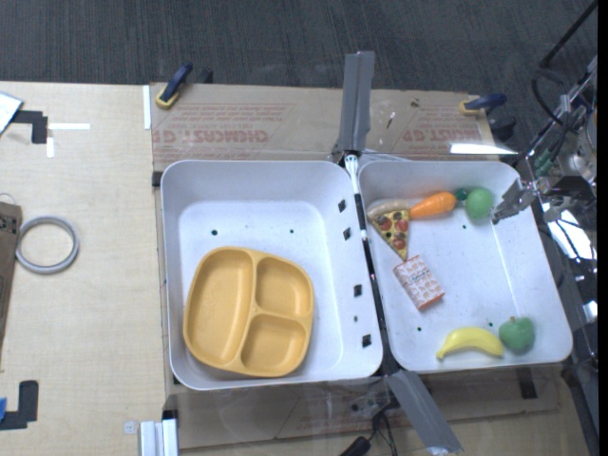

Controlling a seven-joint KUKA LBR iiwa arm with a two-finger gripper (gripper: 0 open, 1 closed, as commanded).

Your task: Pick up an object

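The thing closest to the end effector [508,204] is the green ball [479,202], lying just to its left in the far part of the right bin [546,283], and it touches the leaf end of the toy carrot [432,205]. The end effector is at the bin's far right corner, near the wall, and nothing is seen between its tips; whether it is released or clenched I cannot tell at this size.

The risks, as I judge them: a round ball can roll away when one tip touches it first, and it may push the carrot. The wall so close may block the outer tip during descent.

Further left from the end effector lie the pizza slice [392,228] and the pink packet [418,283], flat and thin, hard to grip. Nearer to the camera are the banana [469,343] and the green apple [517,334], touching, so a grasp may catch both. The yellow plate [250,310] sits in the left bin [180,255].
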